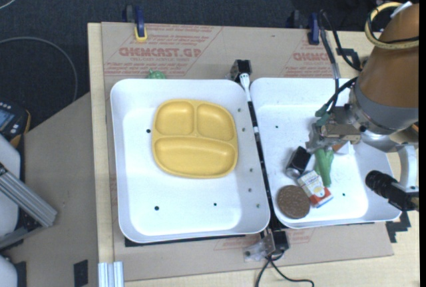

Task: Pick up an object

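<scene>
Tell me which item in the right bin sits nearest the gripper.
The green object, directly under the gripper. The black block, small carton and brown disc lie farther off.

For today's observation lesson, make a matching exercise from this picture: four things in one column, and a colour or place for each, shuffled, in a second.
Things:
1. divided plate
2. round disc
3. green object
4. small carton

Descriptions:
A. brown, at the near edge of the right bin
B. yellow, alone in the left bin
C. white and red, beside the disc
D. long and thin, just below the arm's hand

Pairs: 1-B, 2-A, 3-D, 4-C
</scene>
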Controlling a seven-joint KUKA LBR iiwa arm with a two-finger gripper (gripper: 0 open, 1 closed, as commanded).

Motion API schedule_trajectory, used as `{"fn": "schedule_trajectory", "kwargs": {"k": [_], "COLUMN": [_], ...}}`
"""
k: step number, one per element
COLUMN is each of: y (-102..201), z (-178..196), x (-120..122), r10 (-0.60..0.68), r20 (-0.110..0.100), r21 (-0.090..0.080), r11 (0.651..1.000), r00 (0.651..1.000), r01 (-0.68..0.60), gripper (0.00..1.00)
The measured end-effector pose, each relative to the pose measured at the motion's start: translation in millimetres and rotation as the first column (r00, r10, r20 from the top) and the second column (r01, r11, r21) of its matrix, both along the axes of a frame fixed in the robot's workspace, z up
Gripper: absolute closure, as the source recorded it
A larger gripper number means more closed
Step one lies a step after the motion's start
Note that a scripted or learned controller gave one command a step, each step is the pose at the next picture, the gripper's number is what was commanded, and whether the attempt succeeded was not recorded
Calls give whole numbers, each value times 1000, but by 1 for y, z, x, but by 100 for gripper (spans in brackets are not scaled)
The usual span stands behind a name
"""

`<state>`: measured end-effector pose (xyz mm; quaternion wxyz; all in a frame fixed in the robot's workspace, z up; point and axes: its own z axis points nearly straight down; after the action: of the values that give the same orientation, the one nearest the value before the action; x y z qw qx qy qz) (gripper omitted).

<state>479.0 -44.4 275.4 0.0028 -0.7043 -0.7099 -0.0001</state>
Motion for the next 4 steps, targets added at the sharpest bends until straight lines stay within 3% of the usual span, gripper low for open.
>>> {"fn": "schedule_trajectory", "kwargs": {"k": [1,2,3,4], "y": [-6,34,145,136], "z": [40,80,31,231], "x": [11,26,15,1], "r10": [-7,-4,4,-6], "r20": [10,11,-5,24], "r21": [-5,-4,-1,1], "r11": [1000,1000,1000,1000], "r00": [1000,1000,1000,1000], "r01": [7,4,-4,6], "gripper": [100,100,100,100]}}
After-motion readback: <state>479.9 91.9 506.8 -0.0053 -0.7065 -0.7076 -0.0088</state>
